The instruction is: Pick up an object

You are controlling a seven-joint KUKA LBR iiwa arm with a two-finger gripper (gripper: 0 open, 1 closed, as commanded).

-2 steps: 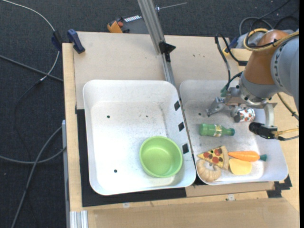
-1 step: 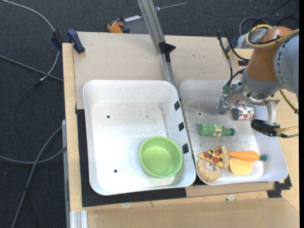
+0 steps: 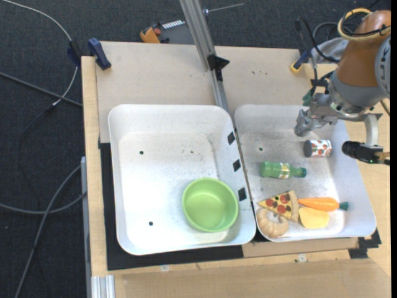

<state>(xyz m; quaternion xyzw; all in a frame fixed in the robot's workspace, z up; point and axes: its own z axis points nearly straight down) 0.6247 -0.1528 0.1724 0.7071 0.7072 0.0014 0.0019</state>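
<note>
The gripper (image 3: 303, 126) hung over the far part of the right bin (image 3: 347, 222), just beside a small red-and-white can (image 3: 318, 148) lying on its side; whether it was spread or closed could not be told. The green bottle (image 3: 282, 170), pizza slice (image 3: 280, 204), carrot (image 3: 319, 203) and yellow wedge (image 3: 314, 220) lay nearer the front; the green bowl (image 3: 210, 204) sat in the left bin (image 3: 124, 185). Likely fault — a descent off-centre from the can would probably roll it aside. The bin wall close by also risked a collision.
</note>
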